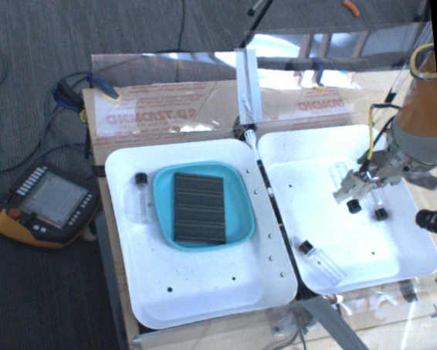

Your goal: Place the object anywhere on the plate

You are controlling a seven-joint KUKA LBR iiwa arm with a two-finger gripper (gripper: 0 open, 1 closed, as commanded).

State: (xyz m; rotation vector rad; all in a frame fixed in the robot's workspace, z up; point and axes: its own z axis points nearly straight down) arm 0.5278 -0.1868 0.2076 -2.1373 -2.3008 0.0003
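You are looking down on two white bins. The left bin (138, 295) holds a teal plate (243, 226) bearing a dark ribbed block (199, 207), with a clear vial (140, 194) beside its left rim. The claw (366, 209) hangs released, gripping nothing, over the right bin (414, 262). A second vial (318, 257) lies near that bin's front edge, so placing it appears undone.
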